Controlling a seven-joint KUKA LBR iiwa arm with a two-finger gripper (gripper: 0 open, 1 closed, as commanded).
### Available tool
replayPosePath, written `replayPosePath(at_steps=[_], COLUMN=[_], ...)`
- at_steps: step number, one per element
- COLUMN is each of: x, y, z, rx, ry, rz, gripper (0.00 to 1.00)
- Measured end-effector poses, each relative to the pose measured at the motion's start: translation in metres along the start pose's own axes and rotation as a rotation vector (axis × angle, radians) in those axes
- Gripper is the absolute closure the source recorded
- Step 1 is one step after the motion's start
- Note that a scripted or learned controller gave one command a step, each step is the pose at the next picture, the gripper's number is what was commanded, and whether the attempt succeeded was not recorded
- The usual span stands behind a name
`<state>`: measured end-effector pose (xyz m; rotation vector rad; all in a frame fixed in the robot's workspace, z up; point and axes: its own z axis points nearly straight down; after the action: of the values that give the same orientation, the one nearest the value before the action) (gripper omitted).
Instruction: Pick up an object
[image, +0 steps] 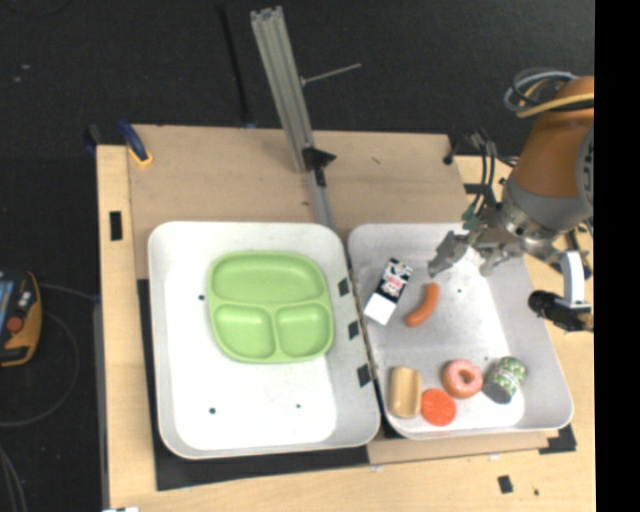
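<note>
In the right bin (520, 300) lie an orange sausage (423, 304), a small black-and-white carton (387, 291), a tan bread piece (404, 391), a red-orange round fruit (437, 407), a pink doughnut (462, 377) and a green-and-grey ball (505, 379). My gripper (470, 254) hangs over the bin's back part, up and to the right of the sausage. Its fingers are spread open, and nothing sits between them.
The left bin (180, 400) holds a green three-compartment plate (270, 305). A grey metal post (290, 100) rises at the back between the bins. The arm's orange band (555, 150) stands at the right edge, above the right bin's far corner.
</note>
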<state>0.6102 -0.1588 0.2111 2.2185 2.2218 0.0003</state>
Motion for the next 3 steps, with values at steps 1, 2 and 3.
replayPosePath(at_steps=[1,2,3], x=[0.007,0.006,0.005], y=[-0.003,0.001,0.001], z=[0.046,0.089,0.111], rx=[0.003,0.003,0.002], ry=[0.0,0.0,-0.001], rz=[0.001,0.002,0.003], gripper=[0.0,0.0,0.0])
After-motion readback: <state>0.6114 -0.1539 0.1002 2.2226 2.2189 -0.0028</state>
